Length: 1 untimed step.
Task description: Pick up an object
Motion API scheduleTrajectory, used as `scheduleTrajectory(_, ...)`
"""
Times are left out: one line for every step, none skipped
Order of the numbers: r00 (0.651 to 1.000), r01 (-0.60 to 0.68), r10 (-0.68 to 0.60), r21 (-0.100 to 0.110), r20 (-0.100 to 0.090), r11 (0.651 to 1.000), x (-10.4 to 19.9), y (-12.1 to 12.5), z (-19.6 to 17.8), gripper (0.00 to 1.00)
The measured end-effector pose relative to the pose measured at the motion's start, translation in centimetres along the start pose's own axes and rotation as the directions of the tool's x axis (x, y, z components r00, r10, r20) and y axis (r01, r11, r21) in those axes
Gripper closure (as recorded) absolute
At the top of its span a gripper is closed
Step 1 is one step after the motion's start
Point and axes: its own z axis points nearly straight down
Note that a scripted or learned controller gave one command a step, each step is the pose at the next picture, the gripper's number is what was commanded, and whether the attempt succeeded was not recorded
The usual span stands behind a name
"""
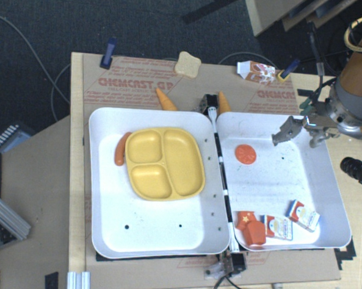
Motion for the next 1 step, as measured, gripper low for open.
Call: scheduleTrajectory(1.0, 0.0, 0.0, 0.003, -0.001, 1.0, 1.28, 2.36, 8.92, 0.0)
